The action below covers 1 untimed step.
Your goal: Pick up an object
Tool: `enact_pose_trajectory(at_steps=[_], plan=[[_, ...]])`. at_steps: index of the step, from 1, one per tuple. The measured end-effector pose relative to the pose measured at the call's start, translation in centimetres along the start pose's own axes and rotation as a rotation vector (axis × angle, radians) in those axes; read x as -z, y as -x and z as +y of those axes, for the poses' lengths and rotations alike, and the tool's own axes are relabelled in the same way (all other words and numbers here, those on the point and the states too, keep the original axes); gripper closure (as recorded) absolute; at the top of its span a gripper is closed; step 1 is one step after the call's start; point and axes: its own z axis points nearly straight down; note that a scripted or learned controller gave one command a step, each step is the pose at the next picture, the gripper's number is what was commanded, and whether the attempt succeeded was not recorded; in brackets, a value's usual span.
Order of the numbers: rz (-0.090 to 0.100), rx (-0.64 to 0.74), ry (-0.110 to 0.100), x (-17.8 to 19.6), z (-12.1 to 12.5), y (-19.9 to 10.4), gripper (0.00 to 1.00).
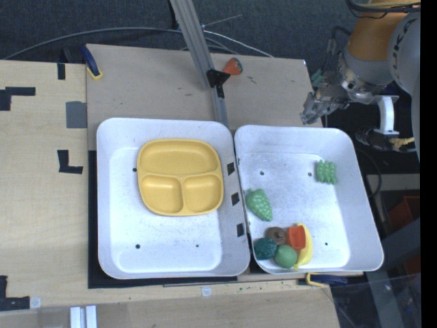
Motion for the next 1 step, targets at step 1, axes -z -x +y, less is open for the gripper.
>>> enact_pose_trajectory(at_steps=[1], plan=[[0.002,0.003,-0.006,0.51,-3.07,-5.15,1.00]])
